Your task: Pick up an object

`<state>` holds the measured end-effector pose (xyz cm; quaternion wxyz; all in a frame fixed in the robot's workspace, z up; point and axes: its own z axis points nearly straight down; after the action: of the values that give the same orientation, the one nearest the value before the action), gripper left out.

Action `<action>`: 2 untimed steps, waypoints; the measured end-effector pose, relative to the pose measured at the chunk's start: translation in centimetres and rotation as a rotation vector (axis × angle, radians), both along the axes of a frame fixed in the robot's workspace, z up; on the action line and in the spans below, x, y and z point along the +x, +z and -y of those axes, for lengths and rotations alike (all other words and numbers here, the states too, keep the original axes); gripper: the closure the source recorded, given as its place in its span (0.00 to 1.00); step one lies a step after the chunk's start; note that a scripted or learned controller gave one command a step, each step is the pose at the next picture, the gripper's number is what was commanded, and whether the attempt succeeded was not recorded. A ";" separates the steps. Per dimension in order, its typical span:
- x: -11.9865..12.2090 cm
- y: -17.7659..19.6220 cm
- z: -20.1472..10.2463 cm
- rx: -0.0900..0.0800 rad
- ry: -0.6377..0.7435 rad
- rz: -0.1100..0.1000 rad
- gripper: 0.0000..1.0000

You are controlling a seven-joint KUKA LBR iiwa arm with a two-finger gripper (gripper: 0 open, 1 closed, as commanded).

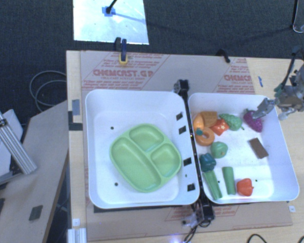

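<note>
The right bin point(289, 173) holds several toy foods. Among them are a purple bunch of grapes point(253, 120), a green leafy piece point(232, 120), a red piece point(219, 127), an orange ring point(204, 135) and a brown block point(258, 148). A round green piece point(219, 149), a teal piece point(207, 161), two green sticks point(228, 178) and a red-orange tomato point(244, 187) lie nearer the front. My gripper point(273, 109) hangs over the bin's far right corner, open, with nothing between its fingers. Its left finger point(264, 106) is just above and right of the grapes.
The left bin point(99, 135) holds a light green divided plate point(145, 157). A black hinge strip point(188, 135) runs between the bins. Both bins rest on a cardboard sheet point(142, 72). A blue and yellow clamp point(122, 51) stands at the sheet's far edge.
</note>
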<state>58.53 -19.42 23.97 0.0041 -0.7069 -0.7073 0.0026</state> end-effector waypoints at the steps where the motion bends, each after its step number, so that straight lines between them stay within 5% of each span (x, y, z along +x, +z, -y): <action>1: 0.3 0.7 -0.1 -0.002 0.003 0.011 0.00; 2: 0.2 -4.8 -0.3 -0.001 0.001 0.007 0.00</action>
<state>58.71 -19.16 19.19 0.0011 -0.7065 -0.7077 0.0005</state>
